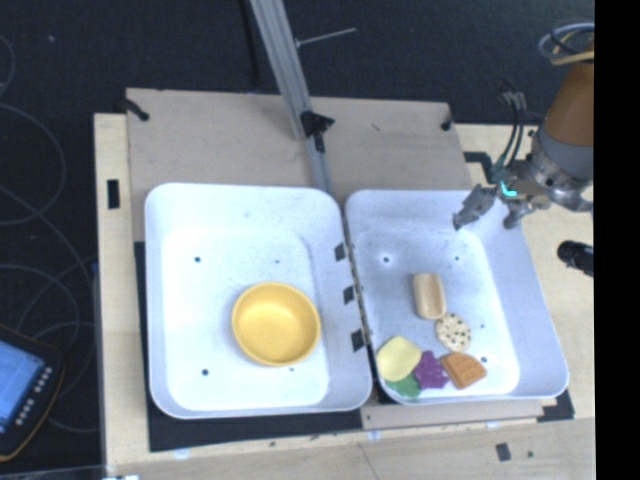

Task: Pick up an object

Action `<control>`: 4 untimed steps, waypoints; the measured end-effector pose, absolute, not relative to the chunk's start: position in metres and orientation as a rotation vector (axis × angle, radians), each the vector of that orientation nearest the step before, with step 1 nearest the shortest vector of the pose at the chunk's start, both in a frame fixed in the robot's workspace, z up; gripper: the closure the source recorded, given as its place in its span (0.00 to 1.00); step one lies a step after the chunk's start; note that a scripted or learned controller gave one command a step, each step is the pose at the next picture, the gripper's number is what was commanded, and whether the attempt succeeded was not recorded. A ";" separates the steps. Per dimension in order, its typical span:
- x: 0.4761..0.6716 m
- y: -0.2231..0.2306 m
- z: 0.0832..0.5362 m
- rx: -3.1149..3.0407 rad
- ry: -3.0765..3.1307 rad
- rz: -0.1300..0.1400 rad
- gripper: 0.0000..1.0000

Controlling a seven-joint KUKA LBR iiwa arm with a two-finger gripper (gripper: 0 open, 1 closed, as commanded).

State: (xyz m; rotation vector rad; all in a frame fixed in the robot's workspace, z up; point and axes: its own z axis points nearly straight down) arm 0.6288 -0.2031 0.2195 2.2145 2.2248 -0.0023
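Two-finger claw [492, 211] hangs over the upper right edge of the right white bin [520, 298]; its two dark fingers stand visibly apart, nothing between them. Grey wrist with orange band above it.

Candidate things, all lower in the view than the claw and a little to its left, inside the same bin:
- tan, rounded bread-like piece [429, 295], nearest the claw, lying alone on bare bin floor;
- pale speckled cookie-shaped piece [454, 330], just beyond the tan piece;
- cluster in the bin's lower corner, farthest from the claw: yellow-green rounded lump [397, 356], purple knobbly piece [430, 370] (possibly toy grapes, too small to tell), orange wedge [464, 370]. These three look touching or nearly so.

Round yellow plastic bowl [276, 323] sits in the left white bin [175, 268], well apart from the claw, across the divider.

Judgement: pick not yet begun; the claw is well clear of every item.

Risks from here:
- Descent at the present spot would meet bin rim or bare floor: empty closure.
- Aiming into the cluster, a finger could land on a neighbour and push items apart, or pinch two.
- Low, rounded pieces may squirt out as fingers close.
- The tan piece looks the safest target.
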 end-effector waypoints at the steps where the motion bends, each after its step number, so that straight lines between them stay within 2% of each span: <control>1: 0.628 -0.207 0.157 2.223 2.223 -0.007 0.00; 2: 0.628 -0.208 0.104 2.224 2.221 -0.006 0.00; 3: 0.630 -0.209 0.119 2.217 2.217 0.001 1.00; 4: 0.635 -0.211 0.184 2.213 2.219 0.007 1.00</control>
